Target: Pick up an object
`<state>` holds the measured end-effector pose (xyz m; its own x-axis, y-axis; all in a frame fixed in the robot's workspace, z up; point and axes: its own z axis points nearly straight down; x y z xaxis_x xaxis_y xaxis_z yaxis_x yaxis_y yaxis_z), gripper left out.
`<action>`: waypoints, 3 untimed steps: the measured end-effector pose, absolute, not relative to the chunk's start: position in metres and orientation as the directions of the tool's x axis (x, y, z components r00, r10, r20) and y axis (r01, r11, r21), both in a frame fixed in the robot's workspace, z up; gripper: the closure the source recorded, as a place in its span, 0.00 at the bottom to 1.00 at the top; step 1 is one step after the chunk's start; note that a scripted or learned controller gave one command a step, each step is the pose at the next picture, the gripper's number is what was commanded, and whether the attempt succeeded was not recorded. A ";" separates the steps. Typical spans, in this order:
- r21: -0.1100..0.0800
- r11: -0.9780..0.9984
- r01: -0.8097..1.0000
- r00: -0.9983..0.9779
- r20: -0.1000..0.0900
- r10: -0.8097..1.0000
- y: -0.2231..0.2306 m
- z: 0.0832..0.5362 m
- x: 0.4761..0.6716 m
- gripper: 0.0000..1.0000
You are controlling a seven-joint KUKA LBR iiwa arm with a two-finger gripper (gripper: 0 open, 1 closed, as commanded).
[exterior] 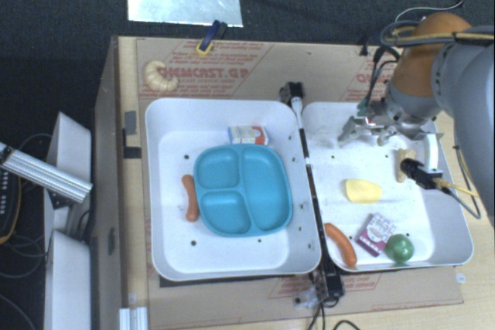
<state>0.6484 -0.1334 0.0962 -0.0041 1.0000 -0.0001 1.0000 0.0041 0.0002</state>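
Two bins: a left bin [174,247] and a right bin [331,166], both shallow and white, side by side on the desk [255,69].
Gripper: the gripper [363,135] is low over the far end of the right bin, reaching in from the right.
Fingers: they look spread apart, with nothing between them.
Yellow wedge [362,190]: the closest thing to the fingers, lying just nearer the camera than they are, on the right bin's floor and apart from them.
Maroon packet [375,233]: past the yellow wedge from the fingers, toward the bin's near edge.
Green ball [399,248]: just beside the maroon packet, on its right, in the near right corner.
Orange sausage [340,243]: by the near left wall of the right bin, well apart from the fingers.
Blue plate [240,189]: well left of the fingers, in the middle of the left bin, with three compartments.
Small carton [248,135]: left of the fingers, at the blue plate's far edge.
Second sausage [190,199]: farthest left of the fingers, just beside the blue plate.
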 end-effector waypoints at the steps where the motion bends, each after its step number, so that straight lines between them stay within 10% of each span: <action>1: 0.003 0.002 1.000 -0.002 -0.002 1.000 -0.183 0.117 0.648 0.00; 3: 0.003 0.002 1.000 -0.002 -0.002 1.000 -0.207 0.144 0.621 0.00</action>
<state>0.6205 -0.2066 0.1443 -0.0015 1.0000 -0.0017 1.0000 0.0015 0.0026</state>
